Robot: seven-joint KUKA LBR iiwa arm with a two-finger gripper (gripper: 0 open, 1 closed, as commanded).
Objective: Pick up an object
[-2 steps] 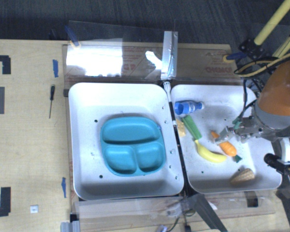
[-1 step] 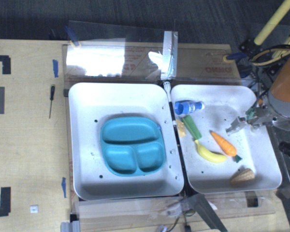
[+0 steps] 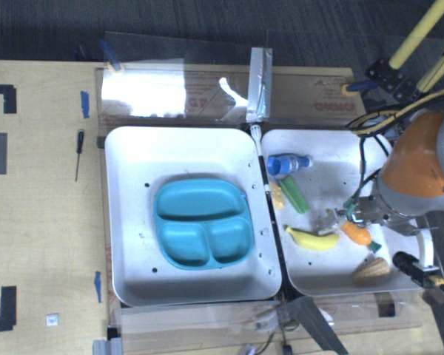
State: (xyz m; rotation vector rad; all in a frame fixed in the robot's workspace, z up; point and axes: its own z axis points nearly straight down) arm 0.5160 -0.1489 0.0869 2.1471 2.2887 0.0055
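A banana (image 3: 313, 239) is seen lying flat near the middle of the right bin (image 3: 333, 143), with a carrot (image 3: 357, 233) just beside it at 3 o'clock, a green stick (image 3: 294, 196) at 11 o'clock, and a blue bottle (image 3: 286, 164) farther off at 12 o'clock. The gripper (image 3: 340, 217) is positioned just above the gap between banana and carrot, at the banana's 1 o'clock, and whether its fingers are released or clenched cannot be told. A tan, rounded piece (image 3: 371, 270) is seen at the bin's 5 o'clock corner, while a blue divided tray (image 3: 202, 222) is held in the left bin (image 3: 126, 198).
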